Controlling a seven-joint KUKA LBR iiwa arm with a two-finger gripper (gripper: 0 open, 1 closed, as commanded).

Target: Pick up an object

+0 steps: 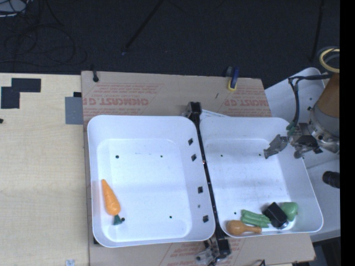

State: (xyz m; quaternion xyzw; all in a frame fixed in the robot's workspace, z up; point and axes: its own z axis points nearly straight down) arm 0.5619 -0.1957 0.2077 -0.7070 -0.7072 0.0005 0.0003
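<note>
A single camera sits high above the bench (39, 165) and looks down at a slant, taking in both white bins (144, 127) whole, side by side. Dark floor with cables lies along the top; the arm (327, 115) enters at right.

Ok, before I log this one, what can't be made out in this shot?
- Pincer in camera view: too small and cluttered to tell open from shut.
- Arm: cut off by the right edge.
- Pile in the right bin corner: black object overlaps the green pieces, hiding where they meet.
</note>
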